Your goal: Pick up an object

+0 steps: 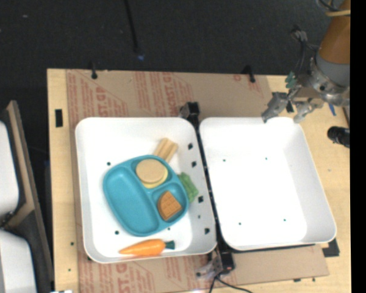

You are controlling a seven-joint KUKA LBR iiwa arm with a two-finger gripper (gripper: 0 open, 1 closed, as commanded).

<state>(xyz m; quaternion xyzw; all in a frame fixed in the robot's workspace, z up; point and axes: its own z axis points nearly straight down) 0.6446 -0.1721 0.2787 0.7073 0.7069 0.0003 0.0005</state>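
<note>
Carrot (148, 247), lower left of frame, looks light, stiff, slippery; grip mid-body. Pincer (288, 107), upper right, stands apart, holding nothing.

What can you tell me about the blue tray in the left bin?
The blue tray is a light blue divided plate, plastic by its look, with rounded corners. It lies flat and turned at a slant in the left bin. It has one long compartment and two smaller ones. A round tan disc sits in one small compartment, a brown waffle-like piece in the other. A green piece touches its right edge.
</note>
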